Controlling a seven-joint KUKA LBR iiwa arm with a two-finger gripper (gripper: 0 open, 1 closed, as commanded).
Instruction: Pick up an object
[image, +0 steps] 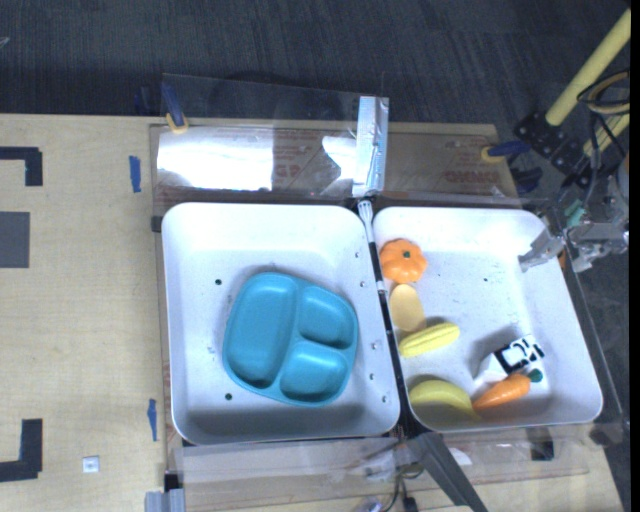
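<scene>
Orange marks two of the loose things in the right bin (470, 245): a small round pumpkin (403, 261) with a green stem near the bin's left wall, and a carrot (502, 391) lying tilted near the front edge. Just below the pumpkin lies a pale yellow oval piece (406, 306), and touching its lower end is a brighter yellow, elongated piece (429, 339) set crosswise. A yellow-green rounded piece (440, 396) sits in the front left corner, its right end touching the carrot's tip. A small black-and-white item (519, 355) rests just above the carrot; what it is cannot be told. All six lie in the left and front parts of that bin, with bare white floor toward its back and right.

The left bin (190, 225) holds a blue plate (290, 337) with three compartments, lying flat in the middle. Both bins sit on a light wooden table (80, 300) with black corner marks (30, 165) and bits of blue tape (135, 172). A shiny clear sheet (260, 150) stands behind the left bin.

The hand (540, 252) is at the right bin's back right corner, over its rim, well apart from every piece, with nothing between it and them. Whether it is spread or pressed together cannot be told. It carries nothing that can be seen.
</scene>
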